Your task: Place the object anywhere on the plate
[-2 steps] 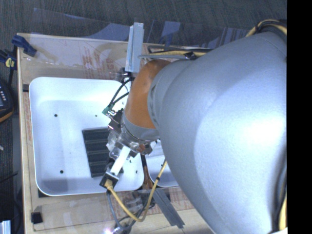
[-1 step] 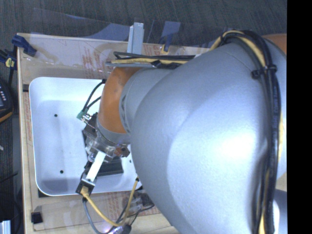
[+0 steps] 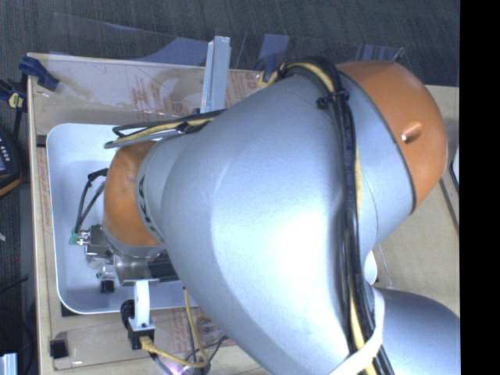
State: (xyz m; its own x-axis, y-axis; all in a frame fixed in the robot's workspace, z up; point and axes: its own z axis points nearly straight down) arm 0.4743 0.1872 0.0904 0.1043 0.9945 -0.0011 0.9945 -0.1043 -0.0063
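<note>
- We looked down on the left bin (image 3: 62, 209), and the arm (image 3: 281, 225) reached across from the right, its grey bulk and orange band covering most of what lay beneath.
- The wrist end (image 3: 117, 264) hung low over the near part of that left bin, close to its front wall, pointing downward.
- The jaws themselves sat tucked under the wrist hardware; we could not tell whether they were apart, together, or clamped on anything.
- The object we were meant to move could not be made out. If it lay in the bin, we judged it was either straight below the wrist or beneath the arm's body, so its bearing from the jaws and its long axis stayed unknown.
- The plate was likewise nowhere we could pick out. The right bin was almost wholly covered by the arm, and we guessed the plate might be there, which would make the coming move a carry to the right.
- Bare white floor of the left bin showed along its left side and far corner, with no loose thing on it.
- Cables (image 3: 94, 194) looped beside the wrist, and a small white bracket (image 3: 141, 307) hung over the front edge of the bin onto the counter (image 3: 86, 342).
</note>
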